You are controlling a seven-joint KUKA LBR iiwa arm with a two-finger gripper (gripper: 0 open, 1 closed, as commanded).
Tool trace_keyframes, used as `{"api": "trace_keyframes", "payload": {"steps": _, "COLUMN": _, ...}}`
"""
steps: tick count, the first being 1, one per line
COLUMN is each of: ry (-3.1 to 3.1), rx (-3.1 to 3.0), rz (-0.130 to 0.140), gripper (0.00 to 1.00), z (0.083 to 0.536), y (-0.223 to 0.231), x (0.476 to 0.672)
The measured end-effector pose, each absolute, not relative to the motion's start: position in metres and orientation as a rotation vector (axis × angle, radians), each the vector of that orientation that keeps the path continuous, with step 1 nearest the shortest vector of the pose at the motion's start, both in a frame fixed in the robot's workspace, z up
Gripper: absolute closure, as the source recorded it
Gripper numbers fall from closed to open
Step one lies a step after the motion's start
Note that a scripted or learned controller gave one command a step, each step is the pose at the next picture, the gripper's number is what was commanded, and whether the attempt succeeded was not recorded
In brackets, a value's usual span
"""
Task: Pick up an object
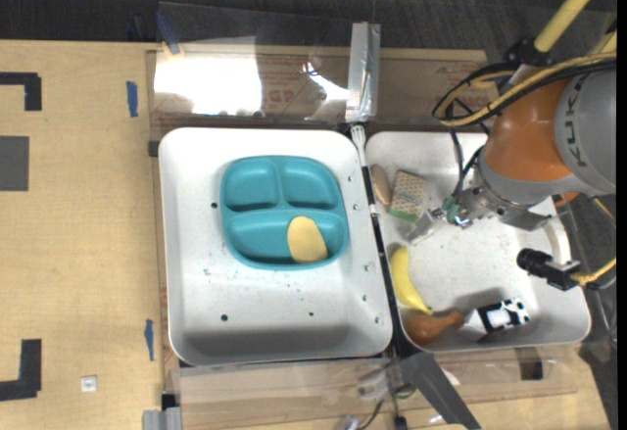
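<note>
Now gripper [431, 222] sits low in right bin [573, 320], just beside a tan block [408, 191]; can't tell its state. Banana [404, 279] lies nearer the camera than the block, against the bin's left wall, brown thing [431, 323] touching its end. Left bin holds teal tray [284, 211] with yellow lump [307, 240]. Risk: block sits by the divider, so a closing grip may just shove it or clip the wall

Two bins sit side by side on the bench [78, 222]. The left bin [196, 320] holds a divided tray [257, 191], with an oval object [307, 240] in the tray's near-right compartment. In the right bin [568, 320], a banana [405, 279] lies along the left wall, a pear-like item [431, 323] just in front of it, a small packet [408, 191] behind, and a small toy [505, 315] near the front right.
</note>
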State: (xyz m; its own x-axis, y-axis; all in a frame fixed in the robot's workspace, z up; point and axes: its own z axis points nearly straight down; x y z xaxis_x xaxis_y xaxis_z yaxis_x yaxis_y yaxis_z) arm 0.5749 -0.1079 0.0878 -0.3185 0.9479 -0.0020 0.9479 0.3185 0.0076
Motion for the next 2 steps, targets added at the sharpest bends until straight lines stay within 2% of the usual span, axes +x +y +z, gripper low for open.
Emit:
{"api": "trace_keyframes", "payload": {"steps": 1, "ry": 2.594, "rx": 1.761, "rz": 0.007, "gripper": 0.0, "z": 0.087, "y": -0.125, "x": 0.617}}
{"api": "trace_keyframes", "payload": {"steps": 2, "ry": 2.671, "rx": 1.656, "rz": -0.001, "gripper": 0.0, "z": 0.098, "y": -0.16, "x": 0.566}}
